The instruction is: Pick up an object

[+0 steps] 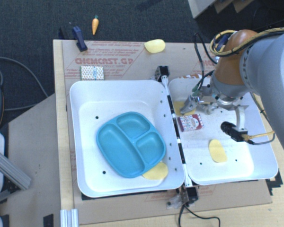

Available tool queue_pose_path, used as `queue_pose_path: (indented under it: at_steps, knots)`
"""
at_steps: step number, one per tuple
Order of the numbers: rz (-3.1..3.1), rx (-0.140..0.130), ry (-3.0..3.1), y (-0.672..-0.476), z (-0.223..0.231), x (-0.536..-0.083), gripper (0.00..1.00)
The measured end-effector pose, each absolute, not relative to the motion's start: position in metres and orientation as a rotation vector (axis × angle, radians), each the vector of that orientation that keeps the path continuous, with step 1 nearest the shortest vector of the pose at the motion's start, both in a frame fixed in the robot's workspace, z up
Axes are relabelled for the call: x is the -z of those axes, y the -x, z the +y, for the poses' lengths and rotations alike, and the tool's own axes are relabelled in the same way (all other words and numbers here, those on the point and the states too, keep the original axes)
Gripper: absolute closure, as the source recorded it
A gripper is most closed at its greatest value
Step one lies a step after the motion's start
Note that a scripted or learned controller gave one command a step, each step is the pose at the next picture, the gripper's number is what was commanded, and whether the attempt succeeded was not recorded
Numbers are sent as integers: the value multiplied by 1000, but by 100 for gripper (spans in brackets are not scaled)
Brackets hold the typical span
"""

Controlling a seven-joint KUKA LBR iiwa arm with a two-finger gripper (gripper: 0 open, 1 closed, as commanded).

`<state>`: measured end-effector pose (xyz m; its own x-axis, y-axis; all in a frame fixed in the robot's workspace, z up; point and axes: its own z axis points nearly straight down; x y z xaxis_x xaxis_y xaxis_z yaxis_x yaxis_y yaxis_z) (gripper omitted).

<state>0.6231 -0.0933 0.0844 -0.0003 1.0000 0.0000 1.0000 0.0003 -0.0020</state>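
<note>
My gripper (195, 105) hangs low over the far left part of the right bin (255, 171), reaching in from the right. Just in front of it lies a red and white packet (190, 123). A pale yellow piece (179, 107) lies right by the gripper at the bin's left wall. A yellow oval piece (217, 151) rests nearer the front of the same bin. In the left bin (85, 108) sits a blue divided plate (130, 143), and a yellow piece (156, 171) pokes out from under its front edge.
Behind the bins, the bench carries a yellow lemon-like object (155, 46), a small patterned packet (92, 72) and a blue clip (78, 38). A small carrot (95, 25) lies on the dark floor beyond. A black cable fitting (234, 131) hangs from the arm over the right bin.
</note>
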Motion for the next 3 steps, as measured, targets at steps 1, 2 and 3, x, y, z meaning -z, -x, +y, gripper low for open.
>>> queue_pose_path:
  at_steps: [1, 2, 3]
  knots:
    - [-2223, -1, 2220, -624, -93, -95, 100]
    - [-2223, -2, 2220, -624, -93, -95, 0]
    - [-2225, -1, 2221, -624, -93, -105, 100]
